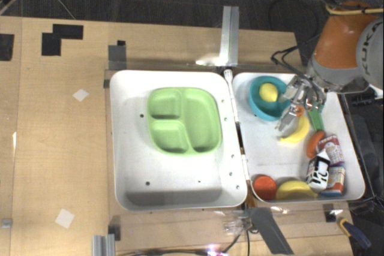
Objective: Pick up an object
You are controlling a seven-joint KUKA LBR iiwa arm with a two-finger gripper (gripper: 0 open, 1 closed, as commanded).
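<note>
Looking down at a slant, we see a pale wooden tabletop (pixel 54 147) carrying two shallow white bins side by side. We use the left bin (pixel 129 183) as our landmark. Inside it, near its middle, lies a light green plate (pixel 183 120) split into three compartments.

Just right of the left bin, touching it along a shared edge, sits the right bin (pixel 264 150), which holds the loose objects. At its far end, close to the shared edge, a teal bowl (pixel 266 100) holds a small yellow lemon-like fruit (pixel 269 93). Further right of the left bin, a yellow banana (pixel 296 130) lies tilted near the middle of the right bin. At the near end, a red-orange round fruit (pixel 264 186) sits beside another yellow fruit (pixel 294 190).

Further right again, an orange carrot (pixel 315 142) with a green top lies along the outer wall, above a cluster of small packages (pixel 327 168), which we cannot read.

The grey arm with its orange band (pixel 342 45) reaches in from the right. Its gripper (pixel 290 118) hangs over the banana, just beside the bowl. Its fingers appear spread, pointing down toward the banana's upper end; we cannot tell if they touch it.
</note>
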